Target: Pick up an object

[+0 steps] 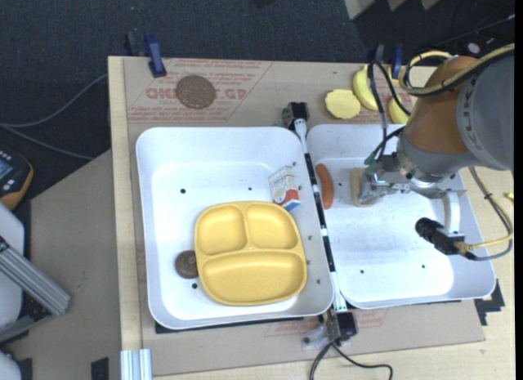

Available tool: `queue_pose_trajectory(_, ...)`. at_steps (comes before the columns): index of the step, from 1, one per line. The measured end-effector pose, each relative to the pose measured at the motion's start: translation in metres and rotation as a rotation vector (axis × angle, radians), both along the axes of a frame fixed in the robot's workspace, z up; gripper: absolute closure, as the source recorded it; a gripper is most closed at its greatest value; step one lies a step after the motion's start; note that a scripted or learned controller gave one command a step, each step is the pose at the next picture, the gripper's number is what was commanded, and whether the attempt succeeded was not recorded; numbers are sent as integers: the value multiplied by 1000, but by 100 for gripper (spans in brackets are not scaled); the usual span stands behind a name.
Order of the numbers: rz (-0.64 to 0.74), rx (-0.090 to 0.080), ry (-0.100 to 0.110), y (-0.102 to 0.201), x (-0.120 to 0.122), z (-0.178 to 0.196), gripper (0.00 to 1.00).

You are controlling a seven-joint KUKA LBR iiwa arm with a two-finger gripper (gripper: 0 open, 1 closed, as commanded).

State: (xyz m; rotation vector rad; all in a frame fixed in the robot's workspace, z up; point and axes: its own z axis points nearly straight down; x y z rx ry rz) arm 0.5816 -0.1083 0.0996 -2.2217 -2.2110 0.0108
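My gripper [378, 188] hangs low over the upper left part of the right bin [392, 276], at the end of the grey arm with its orange band. A small tan block [360, 187] lies right against the gripper's left side, partly hidden by it. An orange-brown sausage-shaped toy [325, 185] rests by the right bin's left wall. In the left bin [163, 207] sit a yellow divided plate [248, 252], a small white carton [283, 185] and a brown round piece [187, 265].
Yellow toy pieces [343, 103] lie on the bench behind the right bin, and a brown disc [194, 91] lies behind the left bin. A black cable plug [433, 235] on the arm hangs over the right bin. Cables run at the right.
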Motion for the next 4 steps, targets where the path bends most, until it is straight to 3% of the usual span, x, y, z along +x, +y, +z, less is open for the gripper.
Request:
queue_pose_trajectory(1,4,0,-11,3,3,16,100)
queue_pose_trajectory(2,3,2,-4,17,-40,-17,100)
queue_pose_trajectory(3,1,-7,-20,-64,15,34,100)
queue_pose_trajectory(4,8,3,-5,-23,3,6,100)
